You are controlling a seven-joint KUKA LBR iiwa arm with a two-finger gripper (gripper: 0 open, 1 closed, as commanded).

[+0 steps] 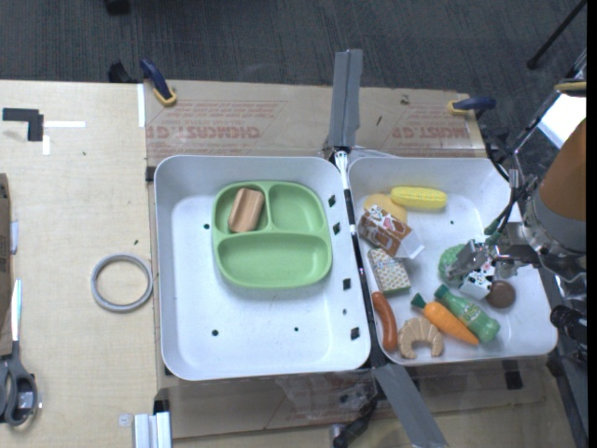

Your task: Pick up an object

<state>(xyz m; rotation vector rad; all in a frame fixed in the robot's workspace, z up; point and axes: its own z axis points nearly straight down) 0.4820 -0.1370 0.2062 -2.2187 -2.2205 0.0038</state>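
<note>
Reaching in from the right edge of the right bin (pixel 522 348), the gripper (pixel 474 267) sits low over a green lump (pixel 457 256), beside a brown ball (pixel 501 294). Whether it is spread or pinching anything I cannot tell. A green bottle (pixel 469 313) and a carrot (pixel 448 321) lie just below, near the front edge; corn (pixel 418 197) lies toward the back. The left bin (pixel 187 325) carries a green tray (pixel 273 250). This looks like the grasp step. Next, a firm closure and a straight lift are needed.
</note>
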